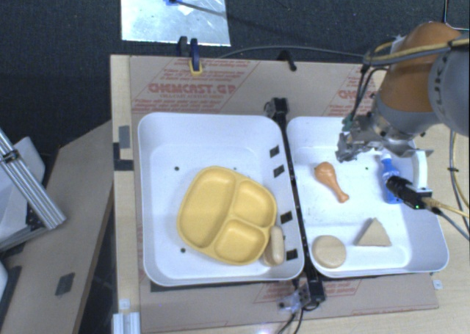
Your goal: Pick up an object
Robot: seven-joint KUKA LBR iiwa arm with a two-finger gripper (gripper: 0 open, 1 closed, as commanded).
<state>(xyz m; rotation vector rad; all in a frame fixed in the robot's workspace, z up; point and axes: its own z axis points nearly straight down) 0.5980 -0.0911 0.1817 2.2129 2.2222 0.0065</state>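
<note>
The right bin (418,252) holds an orange drumstick-shaped toy (330,180), a round tan cookie (329,250) and a tan wedge (374,234). A blue object (387,166) lies near the bin's right wall, partly under the arm. My gripper (348,147) hangs over the bin's upper left part, just above and right of the drumstick. Nothing shows between its fingers.
The left bin (169,142) carries a yellow divided tray (226,214) with a small tan bread-like piece (275,245) against its right side. A black divider (288,178) runs between the bins. The arm's orange band (415,61) looms over the right bin's back corner.
</note>
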